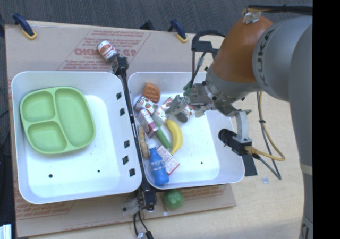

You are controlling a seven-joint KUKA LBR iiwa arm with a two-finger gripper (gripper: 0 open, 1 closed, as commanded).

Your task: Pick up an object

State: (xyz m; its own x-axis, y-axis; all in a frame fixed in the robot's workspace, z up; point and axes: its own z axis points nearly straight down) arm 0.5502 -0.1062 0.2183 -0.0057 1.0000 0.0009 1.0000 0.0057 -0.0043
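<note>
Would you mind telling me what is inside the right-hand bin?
The right bin holds a clutter along its left side: a banana, a blue bottle, an orange item and small packets. The gripper and wrist cover whatever lies beneath them.

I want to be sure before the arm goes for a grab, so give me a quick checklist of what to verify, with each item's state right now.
1. Pincer over the right bin: ok, it sits above the pile's upper part.
2. Something between its fingers: cannot tell, the wrist blocks the view.
3. Objects within reach: ok, banana, blue bottle and orange item lie in the right bin.
4. Objects separated: not ok, they crowd together along the bin's left wall.
5. Everything inside bins: not ok, a can and a green ball lie outside.
6. Green tray out of the way: ok, in the left bin.
</note>
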